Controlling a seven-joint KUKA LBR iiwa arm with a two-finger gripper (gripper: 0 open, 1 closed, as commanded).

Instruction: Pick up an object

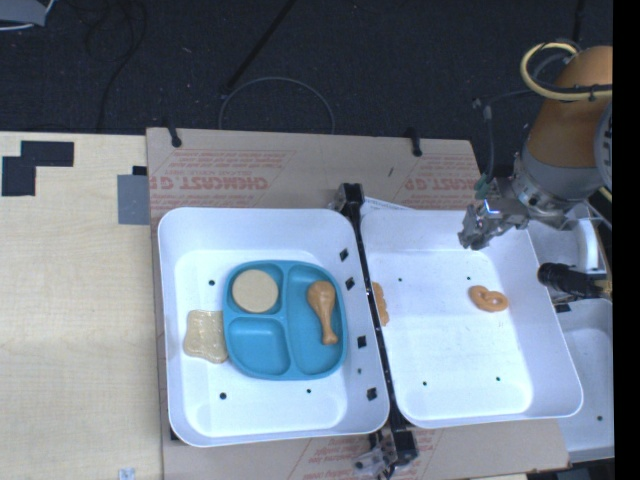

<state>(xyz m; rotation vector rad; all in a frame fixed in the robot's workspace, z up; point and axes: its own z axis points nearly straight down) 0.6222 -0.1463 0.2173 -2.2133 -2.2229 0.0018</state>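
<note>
white bins [190,268] on cardboard [300,168]

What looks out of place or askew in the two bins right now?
One piece: the toast-like slice lies on the left bin's floor against the blue tray's left edge, not in a compartment like the round patty and drumstick. The pretzel lies alone in the right bin. Nothing looks spilled or damaged.
</note>
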